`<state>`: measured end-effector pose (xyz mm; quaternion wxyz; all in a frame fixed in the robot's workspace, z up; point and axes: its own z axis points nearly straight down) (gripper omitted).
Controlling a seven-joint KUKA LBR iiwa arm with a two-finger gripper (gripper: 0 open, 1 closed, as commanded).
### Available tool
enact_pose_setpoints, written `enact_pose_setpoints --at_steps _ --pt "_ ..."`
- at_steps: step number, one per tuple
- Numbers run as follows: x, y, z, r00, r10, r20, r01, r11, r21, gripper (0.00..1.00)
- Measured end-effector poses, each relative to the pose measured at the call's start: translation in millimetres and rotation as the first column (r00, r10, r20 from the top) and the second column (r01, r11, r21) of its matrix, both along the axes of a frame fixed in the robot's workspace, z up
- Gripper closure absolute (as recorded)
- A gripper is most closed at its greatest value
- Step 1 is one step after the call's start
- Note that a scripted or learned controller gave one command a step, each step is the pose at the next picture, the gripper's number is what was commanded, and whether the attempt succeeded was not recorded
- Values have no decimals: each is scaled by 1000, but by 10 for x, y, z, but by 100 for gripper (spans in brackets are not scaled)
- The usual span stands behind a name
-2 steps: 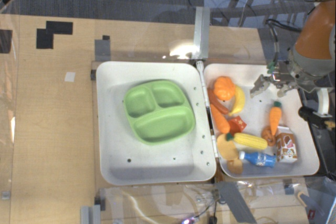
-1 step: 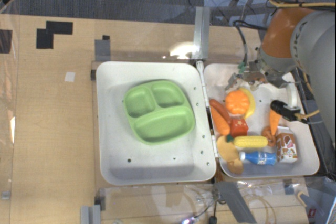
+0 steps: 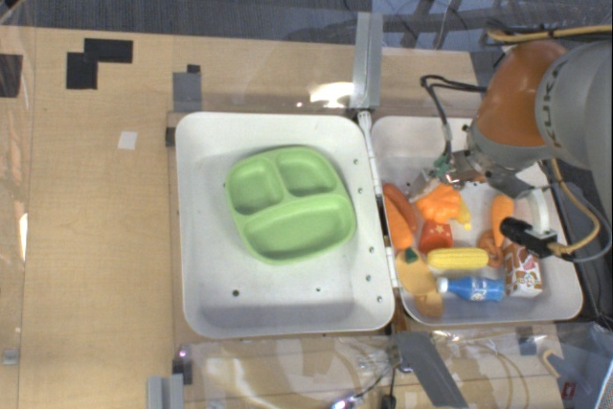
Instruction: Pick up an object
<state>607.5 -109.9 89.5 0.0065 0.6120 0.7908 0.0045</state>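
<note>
Lying just beside hand [image 3: 460, 170], orange toy [image 3: 440, 203]

A light wooden bench [image 3: 96, 235] bears two shallow white bins side by side, left [image 3: 201, 302] and right [image 3: 565, 297].

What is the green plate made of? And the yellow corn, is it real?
The green plate looks like plastic: one even light green, smooth, a little matte, with three moulded sections. The corn seems to be a plastic toy, not real: its yellow is flat and slightly shiny. I can't be sure from here.
</note>
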Motion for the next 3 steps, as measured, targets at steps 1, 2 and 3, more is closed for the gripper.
enact_pose_setpoints --at_steps 1,2,3 --pt "19 13 90 1000 2 1 -2 1000 3 100" --pt "507 102 -30 999 -44 -6 44 999 0 100" --pt "635 520 1180 991 -130 -10 130 992 1 100"
